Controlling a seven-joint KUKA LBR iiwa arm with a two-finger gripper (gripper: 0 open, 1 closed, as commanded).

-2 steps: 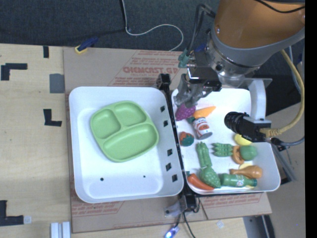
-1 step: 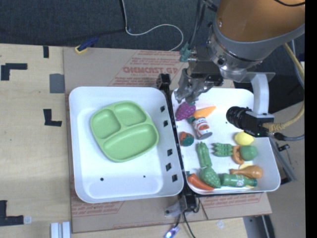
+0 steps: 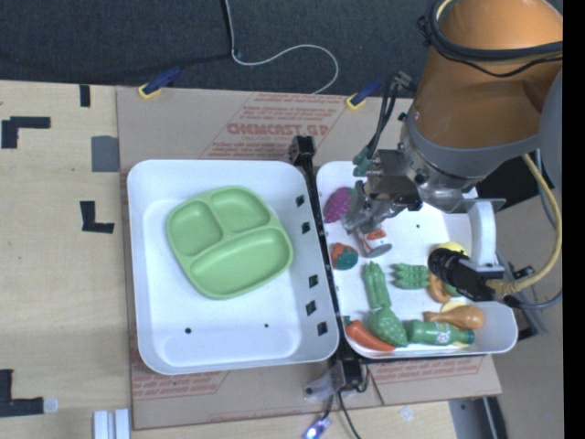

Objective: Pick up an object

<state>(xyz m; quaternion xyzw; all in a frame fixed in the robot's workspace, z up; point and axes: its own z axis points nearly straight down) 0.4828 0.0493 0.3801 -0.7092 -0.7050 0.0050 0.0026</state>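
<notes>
My gripper (image 3: 366, 230) hangs low over the left part of the right bin (image 3: 489, 341), under the grey and orange arm. A purple toy (image 3: 335, 204) lies just left of it. A small teal and orange round toy (image 3: 345, 257) sits just below it. A long green toy vegetable (image 3: 375, 284) lies in front of the gripper, with a second green piece (image 3: 411, 275) to its right. I see no object held in the gripper.
The left bin (image 3: 151, 186) holds a green divided plate (image 3: 228, 240). Along the right bin's front wall lie an orange carrot (image 3: 364, 337), a green lumpy toy (image 3: 388, 322), a green bottle-like toy (image 3: 439, 334) and an orange-yellow toy (image 3: 461, 315). A black divider (image 3: 315, 245) separates the bins.
</notes>
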